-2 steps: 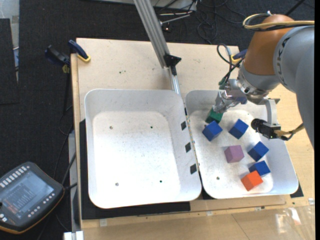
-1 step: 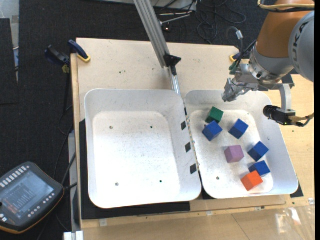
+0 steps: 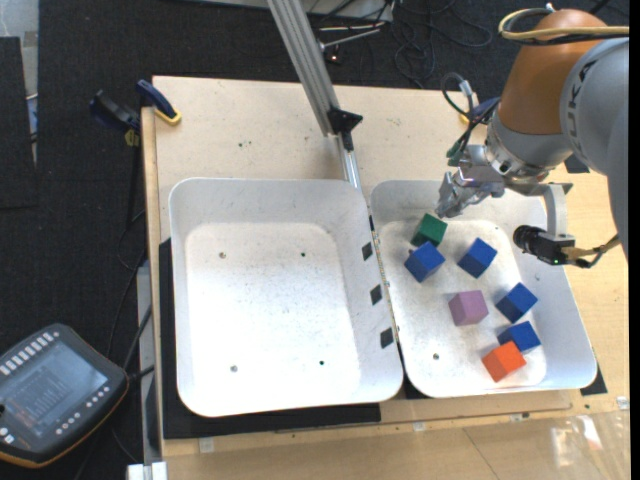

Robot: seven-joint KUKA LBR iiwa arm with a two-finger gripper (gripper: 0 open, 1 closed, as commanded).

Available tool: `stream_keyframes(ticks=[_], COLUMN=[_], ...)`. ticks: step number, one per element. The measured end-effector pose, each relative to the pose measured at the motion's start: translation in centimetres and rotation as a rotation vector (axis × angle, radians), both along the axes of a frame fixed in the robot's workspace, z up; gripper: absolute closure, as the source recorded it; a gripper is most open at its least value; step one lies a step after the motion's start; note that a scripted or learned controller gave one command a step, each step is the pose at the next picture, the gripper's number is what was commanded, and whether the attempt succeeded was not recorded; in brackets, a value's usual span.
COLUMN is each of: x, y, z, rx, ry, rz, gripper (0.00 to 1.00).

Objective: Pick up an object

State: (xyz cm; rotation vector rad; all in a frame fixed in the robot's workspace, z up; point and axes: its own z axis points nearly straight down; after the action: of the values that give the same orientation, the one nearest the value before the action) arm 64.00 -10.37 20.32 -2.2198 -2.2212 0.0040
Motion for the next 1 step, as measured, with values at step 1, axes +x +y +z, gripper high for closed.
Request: stream_keyframes(ticks=[1], x=[-2.56], y=[5.21], z=[1.42], rx=[0.003], ry=[-0.002], rz=[0.007], gripper=[1.0])
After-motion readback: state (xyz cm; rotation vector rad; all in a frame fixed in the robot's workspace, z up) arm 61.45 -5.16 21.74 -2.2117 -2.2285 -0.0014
